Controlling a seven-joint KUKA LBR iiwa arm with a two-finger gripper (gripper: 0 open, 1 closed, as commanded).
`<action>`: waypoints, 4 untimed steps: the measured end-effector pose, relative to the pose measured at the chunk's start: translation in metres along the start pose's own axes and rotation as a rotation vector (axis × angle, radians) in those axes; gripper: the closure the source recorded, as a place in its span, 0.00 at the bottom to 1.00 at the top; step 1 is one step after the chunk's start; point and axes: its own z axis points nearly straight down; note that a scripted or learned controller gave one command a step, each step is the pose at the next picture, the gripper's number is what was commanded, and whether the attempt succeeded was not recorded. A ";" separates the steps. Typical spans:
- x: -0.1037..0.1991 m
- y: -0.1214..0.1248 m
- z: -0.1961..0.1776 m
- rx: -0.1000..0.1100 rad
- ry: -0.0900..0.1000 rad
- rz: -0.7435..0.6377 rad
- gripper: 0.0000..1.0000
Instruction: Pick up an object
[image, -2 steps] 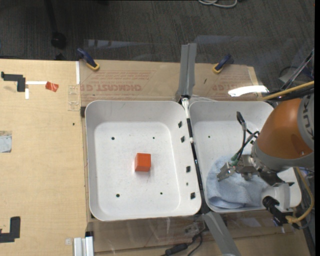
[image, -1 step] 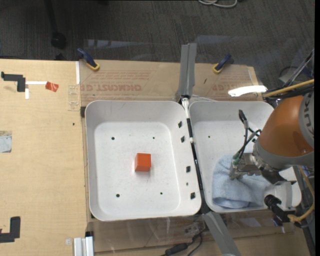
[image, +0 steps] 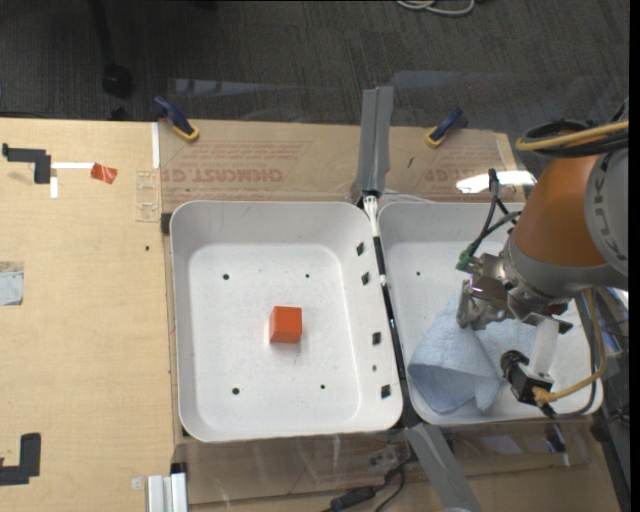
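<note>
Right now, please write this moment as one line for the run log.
arm: over right bin | gripper: above cloth | cube: left bin, untouched | hold: not confirmed

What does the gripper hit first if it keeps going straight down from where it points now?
Most likely the pale blue cloth in the right bin: the gripper sits over its upper edge. Depth is unclear from this slanted view, so it could meet the bin floor beside the cloth.

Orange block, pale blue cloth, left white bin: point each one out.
orange block (image: 286, 324), camera view, on its top face.
pale blue cloth (image: 450, 365), camera view, on its crumpled middle.
left white bin (image: 180, 320), camera view, on its left rim.
</note>
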 end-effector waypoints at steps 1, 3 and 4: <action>0.028 0.096 -0.050 0.000 -0.002 0.123 1.00; 0.026 0.149 -0.013 0.001 -0.001 0.421 1.00; 0.016 0.123 -0.056 0.001 -0.002 0.733 1.00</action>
